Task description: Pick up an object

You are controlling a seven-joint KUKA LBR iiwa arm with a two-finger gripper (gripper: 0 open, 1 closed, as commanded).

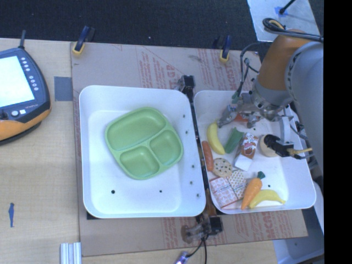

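My gripper hangs low over the back of the right bin, at the end of the grey arm with the orange band. A small red-orange item shows right beneath it. Just in front lie a yellow banana, a green piece and a red-and-white packet. Further forward are a reddish sausage, a round cookie, a patterned wrapper, a carrot and a second banana. A beige round item sits to the right.
The left bin holds a green divided plate. A teach pendant lies on the bench at far left. Clamps pin the cardboard at the back. A black bracket sits between the bins.
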